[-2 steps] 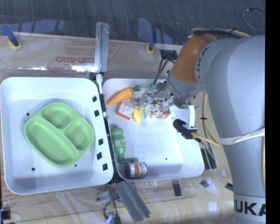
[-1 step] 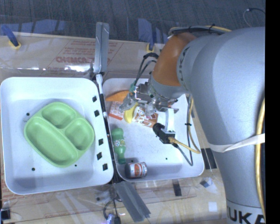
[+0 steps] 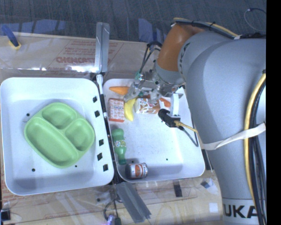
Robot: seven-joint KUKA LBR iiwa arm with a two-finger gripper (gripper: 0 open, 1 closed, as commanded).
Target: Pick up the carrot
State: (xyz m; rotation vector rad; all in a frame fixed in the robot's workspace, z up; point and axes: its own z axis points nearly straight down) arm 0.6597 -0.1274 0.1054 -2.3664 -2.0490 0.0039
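Orange and tapered, the small plastic carrot point(image 3: 119, 90) lies at the far left corner of the right white bin point(image 3: 189, 165), beside the yellow banana point(image 3: 129, 110); we judge it light, stiff, slippery, best pinched mid-body, and the gripper point(image 3: 147, 89) state we cannot tell.

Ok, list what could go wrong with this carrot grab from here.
1. Crowding: the carrot lies in the back corner of the right bin, close to the banana and a snack packet, so the gripper might catch those instead.
2. Walls: the carrot sits near the bin's rim, leaving little room to close around it.
3. The arm hides part of the pile.
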